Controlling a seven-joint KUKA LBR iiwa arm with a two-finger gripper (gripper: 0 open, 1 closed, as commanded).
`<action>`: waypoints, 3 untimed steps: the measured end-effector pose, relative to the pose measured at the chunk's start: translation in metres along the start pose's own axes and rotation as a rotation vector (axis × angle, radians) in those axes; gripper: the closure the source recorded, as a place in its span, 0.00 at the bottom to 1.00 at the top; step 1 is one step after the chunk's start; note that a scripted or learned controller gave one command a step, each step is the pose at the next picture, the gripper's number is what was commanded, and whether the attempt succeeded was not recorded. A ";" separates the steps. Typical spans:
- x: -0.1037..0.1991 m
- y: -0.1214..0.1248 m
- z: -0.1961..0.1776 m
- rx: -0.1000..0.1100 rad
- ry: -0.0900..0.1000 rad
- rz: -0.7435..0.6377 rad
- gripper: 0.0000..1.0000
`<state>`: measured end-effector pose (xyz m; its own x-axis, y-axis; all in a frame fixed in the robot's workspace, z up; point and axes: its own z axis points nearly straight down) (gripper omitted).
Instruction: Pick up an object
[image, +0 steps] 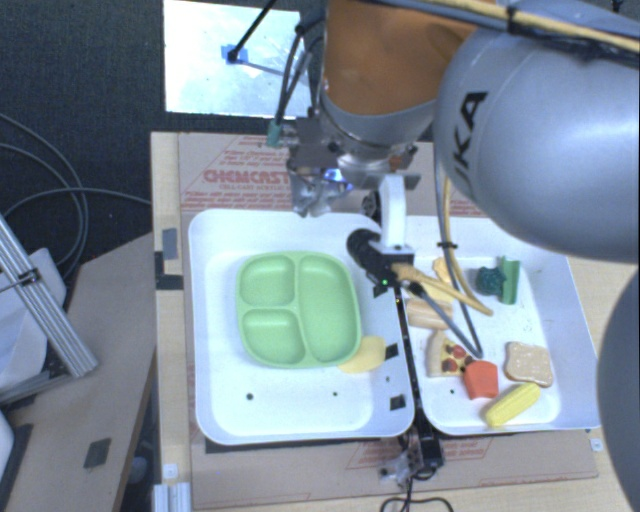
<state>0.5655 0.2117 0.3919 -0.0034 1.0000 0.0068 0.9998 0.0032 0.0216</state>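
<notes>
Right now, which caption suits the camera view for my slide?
Arm above a left bin holding a green divided plate and a right bin holding toy food.

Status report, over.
Gripper over far rim of left bin. Green plate and yellow piece in that bin. Toast, corn, red block in right bin.

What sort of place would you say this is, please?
Probably a robotics lab bench for picking trials: a grey arm over two white bins holding toy food and a green divided plate, with loose cables nearby.
</notes>
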 end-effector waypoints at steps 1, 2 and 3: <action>-0.023 0.002 0.227 0.034 -0.012 0.005 1.00; -0.021 -0.074 0.143 0.020 -0.003 -0.002 1.00; -0.087 -0.034 0.083 0.013 -0.007 0.009 1.00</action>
<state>0.5337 0.1252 0.3077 0.0057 1.0000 -0.0004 0.9999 -0.0057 0.0090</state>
